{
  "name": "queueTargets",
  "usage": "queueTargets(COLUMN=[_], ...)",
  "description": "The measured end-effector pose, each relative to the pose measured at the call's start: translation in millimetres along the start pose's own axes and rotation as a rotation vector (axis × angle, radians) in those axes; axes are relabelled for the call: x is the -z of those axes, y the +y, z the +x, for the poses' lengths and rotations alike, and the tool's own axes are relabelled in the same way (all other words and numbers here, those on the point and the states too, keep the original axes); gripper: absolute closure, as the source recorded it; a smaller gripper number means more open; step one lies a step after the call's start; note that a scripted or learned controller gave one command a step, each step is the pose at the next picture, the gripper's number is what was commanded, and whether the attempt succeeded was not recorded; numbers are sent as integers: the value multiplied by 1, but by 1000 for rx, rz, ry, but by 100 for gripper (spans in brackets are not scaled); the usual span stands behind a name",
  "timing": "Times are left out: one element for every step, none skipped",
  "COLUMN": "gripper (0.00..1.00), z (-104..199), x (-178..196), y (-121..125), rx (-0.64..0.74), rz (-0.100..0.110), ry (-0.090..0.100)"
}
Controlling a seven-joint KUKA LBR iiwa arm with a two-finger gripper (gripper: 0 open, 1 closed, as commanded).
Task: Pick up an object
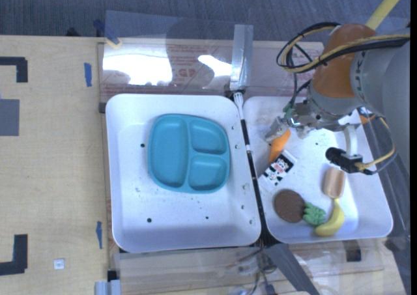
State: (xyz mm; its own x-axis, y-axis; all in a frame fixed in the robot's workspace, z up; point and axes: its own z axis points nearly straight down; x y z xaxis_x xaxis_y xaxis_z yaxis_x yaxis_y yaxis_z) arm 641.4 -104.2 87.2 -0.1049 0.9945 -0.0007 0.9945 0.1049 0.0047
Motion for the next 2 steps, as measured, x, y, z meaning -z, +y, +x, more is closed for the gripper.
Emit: queueTargets(gripper=[0,0], z=[-47,-21], x=[0,1], y=[-28,-71], rx=[25,125], rz=[3,-1], ry=[-1,0])
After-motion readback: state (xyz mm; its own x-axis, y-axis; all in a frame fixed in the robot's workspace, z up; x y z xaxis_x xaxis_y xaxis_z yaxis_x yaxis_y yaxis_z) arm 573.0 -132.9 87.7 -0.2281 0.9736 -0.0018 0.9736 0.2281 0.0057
